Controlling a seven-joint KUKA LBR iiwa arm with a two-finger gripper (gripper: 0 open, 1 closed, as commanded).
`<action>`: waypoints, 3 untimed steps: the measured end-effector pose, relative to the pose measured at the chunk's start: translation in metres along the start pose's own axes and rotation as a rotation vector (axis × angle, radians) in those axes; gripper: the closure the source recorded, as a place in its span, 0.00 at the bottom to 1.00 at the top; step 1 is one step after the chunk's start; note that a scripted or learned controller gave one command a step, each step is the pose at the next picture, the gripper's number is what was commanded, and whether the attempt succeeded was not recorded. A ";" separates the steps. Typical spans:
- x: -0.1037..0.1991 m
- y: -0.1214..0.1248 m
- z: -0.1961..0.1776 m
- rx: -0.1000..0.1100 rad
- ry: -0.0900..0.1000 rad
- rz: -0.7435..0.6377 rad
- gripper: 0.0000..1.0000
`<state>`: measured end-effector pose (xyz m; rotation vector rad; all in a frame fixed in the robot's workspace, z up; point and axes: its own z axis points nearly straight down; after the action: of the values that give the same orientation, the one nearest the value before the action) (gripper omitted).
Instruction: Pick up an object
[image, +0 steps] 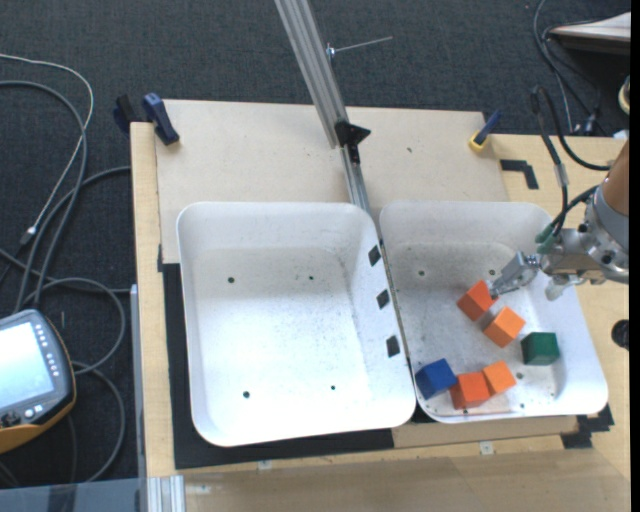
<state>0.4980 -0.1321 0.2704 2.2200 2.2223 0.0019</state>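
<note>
At the far left, off the bench, a handheld screen (28, 375) lies on the dark floor, with grey cables (60, 180) looping near it. A blue clamp (160, 117) grips the back left corner of the wooden bench (250, 150).

Next comes the left bin (200, 300), white and shallow, with small dark specks on its floor. A silver pole (318, 80) leans in from the top and comes down between the two bins. Three small black clips (382, 298) sit along the wall where the bins meet.

The right bin (440, 225) holds six blocks. A blue block (435, 377) sits near the front, and an orange block (470, 389) is just beside it. Another orange block (499, 377) touches that one. Higher up, a red-orange block (476, 300) and a lighter orange block (503, 326) sit close together, corner to corner. A green block (541, 348) is near the right wall.

The arm (612, 215) comes in from the right. Its gripper (535, 278) hangs over the right bin, with its two fingers spread apart. One fingertip (507, 279) is just beside the red-orange block. No block sits between the fingers. A yellow clamp (483, 135) is at the back right corner.
</note>
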 end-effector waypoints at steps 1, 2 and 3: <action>-0.014 0.019 0.136 -0.007 -0.003 0.000 0.00; -0.033 0.117 0.170 -0.004 -0.002 -0.002 0.00; -0.017 0.071 0.171 0.007 0.002 0.002 0.00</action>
<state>0.5693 -0.1485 0.0994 2.2259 2.2248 -0.0035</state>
